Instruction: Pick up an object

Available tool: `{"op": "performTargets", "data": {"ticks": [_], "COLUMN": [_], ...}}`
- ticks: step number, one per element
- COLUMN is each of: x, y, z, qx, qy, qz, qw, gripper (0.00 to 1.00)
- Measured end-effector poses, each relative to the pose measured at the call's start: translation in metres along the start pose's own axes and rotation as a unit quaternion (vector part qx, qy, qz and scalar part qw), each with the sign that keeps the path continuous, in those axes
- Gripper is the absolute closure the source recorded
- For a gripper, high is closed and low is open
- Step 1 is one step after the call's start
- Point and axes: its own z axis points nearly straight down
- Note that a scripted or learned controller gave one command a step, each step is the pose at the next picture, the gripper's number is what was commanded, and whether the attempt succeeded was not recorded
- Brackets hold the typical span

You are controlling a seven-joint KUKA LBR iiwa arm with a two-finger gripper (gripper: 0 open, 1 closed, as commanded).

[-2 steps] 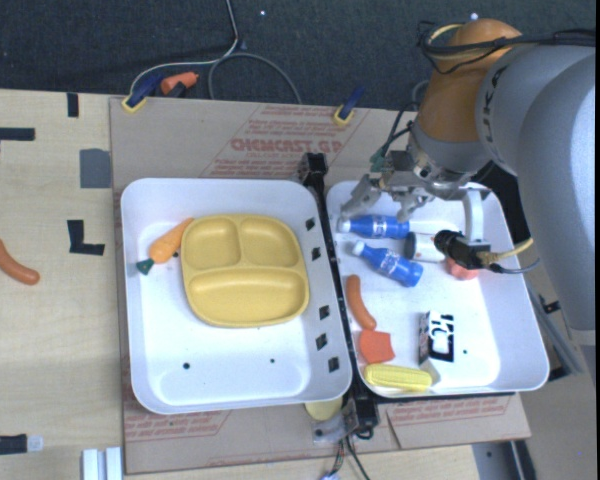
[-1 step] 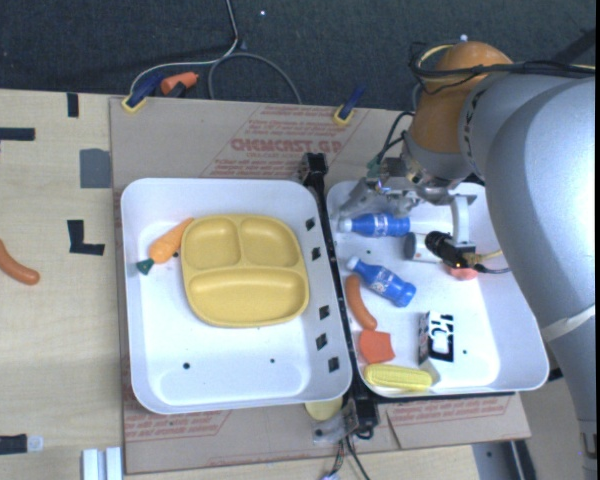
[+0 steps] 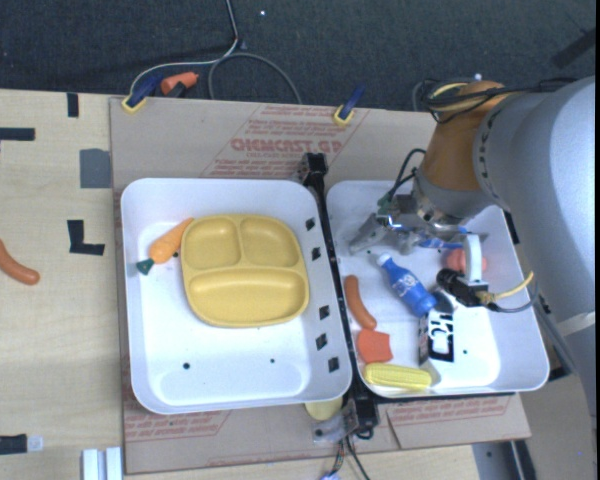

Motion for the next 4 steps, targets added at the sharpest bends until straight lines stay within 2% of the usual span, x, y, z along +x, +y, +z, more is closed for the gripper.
{"op": "performTargets", "data": {"ticks": [1,2,3,4], "x": [-0.007,-0.068,-0.083,-0.033], "y": [-0.041,-0.068,-0.025,0.014], "z": [0.001,-0.086,0.006,0.002], "qx": [-0.002,-0.002,-0.002,0.001], "qy": [-0.001,-0.003,-0.001,0.000], "qz": [0.001,0.004,0.000,-0.001], "qw": [1.0000,1.0000,1.0000,1.0000], "gripper": [0.00,0.00,0.00,0.00]}}
